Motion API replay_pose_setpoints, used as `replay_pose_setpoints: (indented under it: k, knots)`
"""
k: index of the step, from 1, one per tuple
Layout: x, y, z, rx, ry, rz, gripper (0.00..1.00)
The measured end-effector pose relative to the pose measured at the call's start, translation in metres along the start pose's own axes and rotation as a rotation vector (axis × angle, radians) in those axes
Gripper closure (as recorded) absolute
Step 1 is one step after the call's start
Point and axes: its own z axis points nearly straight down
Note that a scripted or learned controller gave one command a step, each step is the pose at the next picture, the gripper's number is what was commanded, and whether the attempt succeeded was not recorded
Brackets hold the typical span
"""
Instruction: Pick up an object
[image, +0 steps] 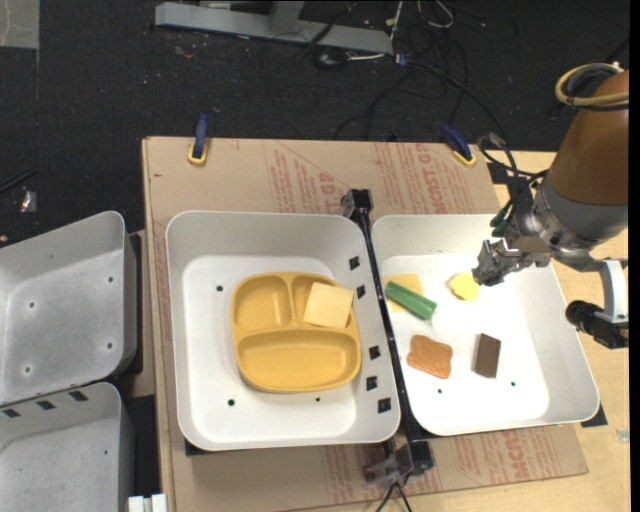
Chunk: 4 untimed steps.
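Cardboard sheet under two white bins, dark floor w/ cables behind; gripper state unclear.

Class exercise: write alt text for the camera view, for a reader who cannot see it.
A grey robot arm's gripper hovers by a small yellow piece in the right white bin, which also holds a green block, an orange-brown piece and a brown block. The left bin holds a yellow divided tray bearing a pale yellow square.

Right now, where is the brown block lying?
In the camera view, the brown block lies in the right bin, toward its near side, just right of the orange toast-like piece and below the gripper.
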Motion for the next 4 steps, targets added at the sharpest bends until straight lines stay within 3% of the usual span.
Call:
replay_pose_setpoints:
  k: [2,4]
  knots:
    - [0.084,0.032,0.003,0.000,0.001,0.000,1.00]
    - [0.204,0.058,0.009,-0.001,0.001,-0.002,1.00]
